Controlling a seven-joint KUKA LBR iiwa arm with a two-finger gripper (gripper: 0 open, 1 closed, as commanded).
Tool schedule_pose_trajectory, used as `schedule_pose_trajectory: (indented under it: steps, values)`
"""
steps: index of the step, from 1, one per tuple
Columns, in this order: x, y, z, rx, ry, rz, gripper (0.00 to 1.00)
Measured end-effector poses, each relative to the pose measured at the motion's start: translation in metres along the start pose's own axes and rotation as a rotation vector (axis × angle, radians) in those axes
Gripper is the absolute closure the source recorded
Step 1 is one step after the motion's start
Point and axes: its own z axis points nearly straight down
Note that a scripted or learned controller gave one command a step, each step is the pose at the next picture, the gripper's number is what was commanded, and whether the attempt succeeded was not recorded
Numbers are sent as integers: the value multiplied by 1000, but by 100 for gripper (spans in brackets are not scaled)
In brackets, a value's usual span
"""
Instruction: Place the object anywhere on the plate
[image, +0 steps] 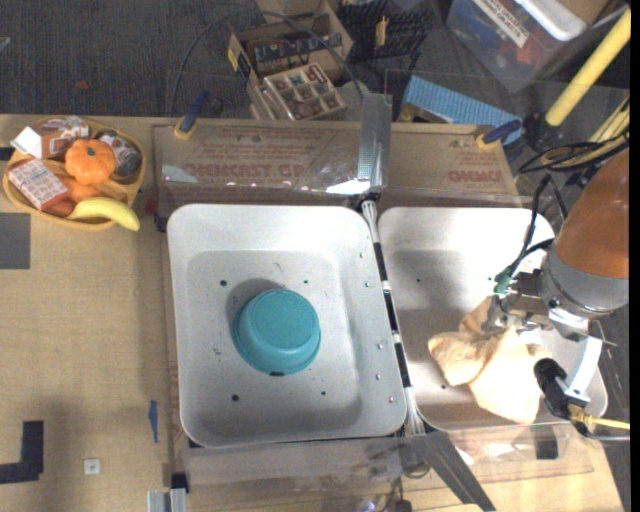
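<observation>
A round teal plate (278, 330) lies in the middle of the left bin (200, 250). A pale tan, floppy-looking object (478, 365) rests in the right bin (440, 250), near its front right corner. My gripper (505, 315) is down in the right bin at the object's upper edge, seemingly touching it. The wrist and its black parts cover the spot where the two meet. The grey arm with its orange band (603, 232) comes in from the right, above that bin's right side.
A metal divider (385, 300) runs between the two bins. A cardboard wall (270, 160) stands behind them. A bowl of toy fruit and food (72, 172) sits on the bench at the far left. Cables (560, 160) hang near the arm.
</observation>
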Motion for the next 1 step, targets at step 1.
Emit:
schedule_pose_trajectory:
  steps: [1]
  values:
    - [0, 1, -38, -1, -1, -1, 100]
